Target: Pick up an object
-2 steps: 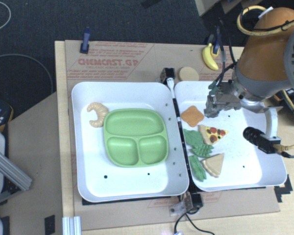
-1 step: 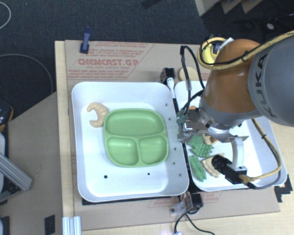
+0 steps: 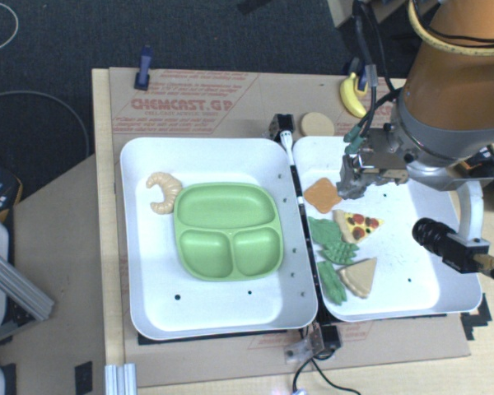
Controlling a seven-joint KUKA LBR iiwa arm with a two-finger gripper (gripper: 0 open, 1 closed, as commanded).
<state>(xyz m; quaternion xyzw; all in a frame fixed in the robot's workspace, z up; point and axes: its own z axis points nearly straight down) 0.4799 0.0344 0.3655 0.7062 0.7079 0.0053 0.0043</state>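
A: Where is the cracker (image 3: 322, 194) from the hand (image 3: 351, 184)?
B: Just beside it, a little lower, on the side away from the arm, in the bin (image 3: 412, 290).
A: Hand wide or narrow?
B: I cannot tell.

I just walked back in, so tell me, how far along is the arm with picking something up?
Done: the gripper is down in the right bin, beside the orange cracker. In hand: nothing visibly between its fingers. Left: grasp and lift. The pizza slice, green leaves and tan wedge lie flat in that bin; the croissant and green tray sit in the left one.
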